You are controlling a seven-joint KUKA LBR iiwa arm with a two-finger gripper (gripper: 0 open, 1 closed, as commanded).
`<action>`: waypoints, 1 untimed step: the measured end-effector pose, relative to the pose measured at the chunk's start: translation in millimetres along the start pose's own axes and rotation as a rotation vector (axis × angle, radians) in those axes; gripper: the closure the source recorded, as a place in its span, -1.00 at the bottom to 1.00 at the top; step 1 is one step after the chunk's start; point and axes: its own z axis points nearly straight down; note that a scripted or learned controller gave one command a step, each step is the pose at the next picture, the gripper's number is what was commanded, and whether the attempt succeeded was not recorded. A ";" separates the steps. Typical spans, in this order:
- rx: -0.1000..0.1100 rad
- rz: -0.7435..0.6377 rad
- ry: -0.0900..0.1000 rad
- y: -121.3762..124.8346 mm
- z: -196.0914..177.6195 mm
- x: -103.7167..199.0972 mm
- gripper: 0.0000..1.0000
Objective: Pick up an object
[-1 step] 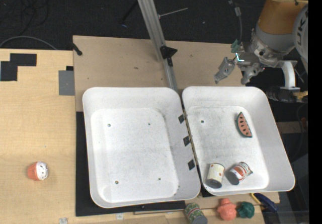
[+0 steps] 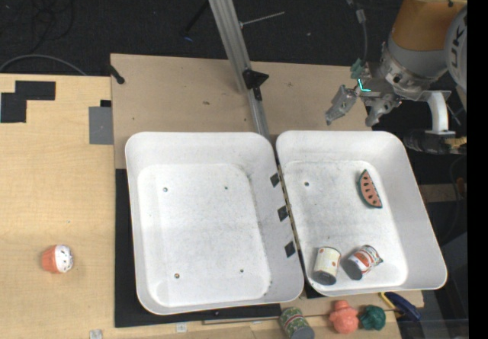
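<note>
Left bin [image 2: 152, 148] we skip. In the right bin [image 2: 415, 177] we've got a cup [image 2: 327, 264] and can [image 2: 364, 260] near, watermelon slice [image 2: 370, 189] further back. Gripper [image 2: 357, 109] hangs past the far rim, jaws spread wide, holding nothing. We'd drop straight onto the slice.

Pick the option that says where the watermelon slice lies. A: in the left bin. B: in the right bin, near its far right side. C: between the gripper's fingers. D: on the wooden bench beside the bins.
B: the watermelon slice rests on the floor of the right bin, toward its right side, apart from the two cans at the near edge.
</note>
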 end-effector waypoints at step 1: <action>0.004 0.003 0.001 2.3 50.0 8.7 -1.00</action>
